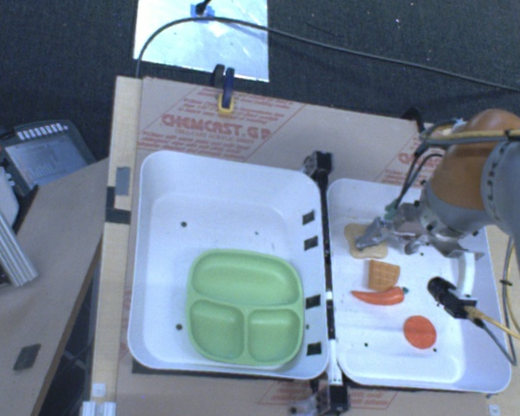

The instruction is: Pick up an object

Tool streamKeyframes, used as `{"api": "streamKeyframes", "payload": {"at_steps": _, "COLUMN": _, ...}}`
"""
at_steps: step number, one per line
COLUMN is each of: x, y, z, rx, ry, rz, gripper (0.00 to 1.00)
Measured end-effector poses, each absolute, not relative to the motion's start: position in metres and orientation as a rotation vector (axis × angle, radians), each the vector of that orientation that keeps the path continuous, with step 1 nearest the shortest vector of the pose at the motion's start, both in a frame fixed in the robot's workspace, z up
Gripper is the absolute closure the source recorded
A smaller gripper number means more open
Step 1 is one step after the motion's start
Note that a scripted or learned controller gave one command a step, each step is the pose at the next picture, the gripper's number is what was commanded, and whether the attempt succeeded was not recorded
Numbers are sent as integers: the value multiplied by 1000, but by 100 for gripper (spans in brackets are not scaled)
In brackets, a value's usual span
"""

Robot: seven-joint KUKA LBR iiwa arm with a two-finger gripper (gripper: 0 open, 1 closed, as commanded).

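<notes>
Currently the gripper [376, 232] sits low in the right bin [485, 363], w/ its tip at the tan flat piece [359, 242] near the divider; jaw state can't be told from this angle. Likely lined up there to grab that piece. Just below lie an orange wedge [383, 275], a red chili pepper [379, 297] and a red-orange disc [420, 333]. Left bin [165, 182] holds a green divided plate [245, 305], prob. untouched.
</notes>
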State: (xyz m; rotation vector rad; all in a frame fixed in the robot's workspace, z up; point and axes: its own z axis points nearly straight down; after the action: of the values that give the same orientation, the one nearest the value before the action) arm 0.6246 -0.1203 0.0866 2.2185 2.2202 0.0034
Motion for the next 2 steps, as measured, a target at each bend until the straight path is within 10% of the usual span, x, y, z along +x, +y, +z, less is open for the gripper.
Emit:
{"api": "streamKeyframes", "payload": {"at_steps": 1, "x": 627, "y": -120, "z": 102, "rx": 2213, "ry": 2219, "rz": 13, "gripper": 100}}
{"api": "streamKeyframes", "payload": {"at_steps": 2, "x": 622, "y": -119, "z": 148, "rx": 2215, "ry": 2222, "rz": 4, "gripper": 100}}
